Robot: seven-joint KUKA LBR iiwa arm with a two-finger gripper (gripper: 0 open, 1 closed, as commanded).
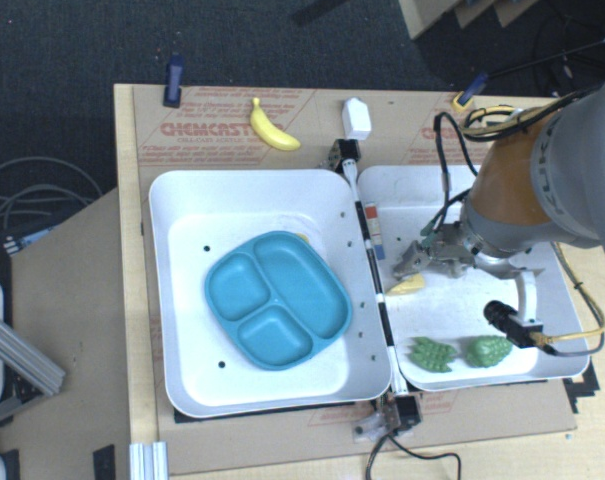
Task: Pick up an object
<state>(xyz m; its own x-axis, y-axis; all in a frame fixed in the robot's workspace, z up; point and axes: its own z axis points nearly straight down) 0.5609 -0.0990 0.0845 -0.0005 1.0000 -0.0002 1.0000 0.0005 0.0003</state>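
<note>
My gripper (419, 259) is low over the left part of the right bin (422, 190), at the end of the grey arm with its orange band (507, 183). A small pale yellow piece (407, 286) lies on the bin floor just below and left of the gripper, close to it or touching it; I cannot tell which. Two green toy pieces (433, 354) (488, 350) rest near the bin's front wall, well apart from the gripper.
The left bin (182, 218) holds a blue divided plate (277, 298). A yellow banana (272, 128), a white block (357, 118) and a blue clip (173, 80) lie on the bench behind the bins. Black cables (447, 158) loop by the arm.
</note>
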